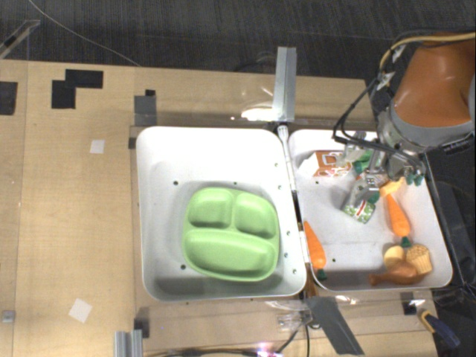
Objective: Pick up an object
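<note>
1. Claw [367,190] sits low inside the right bin [439,222], in its upper middle area, with dark fingers pointing down and slightly left.
2. Between and beneath those fingers lies a small green and white packet [359,210]; the claw is right on it, touching or nearly so, but whether the fingers are spread or closed on it cannot be told from this angle.
3. Just right of the claw, an orange carrot [397,214] with a green end lies lengthwise down the bin, close beside the packet.
4. Up and left of the claw, a red and white packet [329,163] rests near the bin's back wall.
5. Behind the claw, the arm [431,88] comes in from the upper right, its big orange band bulking over the bin's far right corner, grey wrist below it, black cables looping alongside.
6. Farther out, at the bin's front right corner, a cluster of yellowish toy food [407,259] sits by the rim.
7. Along the bin's left wall, a second carrot [315,247] lies against the divider.
8. Over in the left bin [160,162], well apart from the claw, a green sectioned plate [232,233] lies flat in the middle.
9. Both bins rest on the wooden bench [67,222].
</note>
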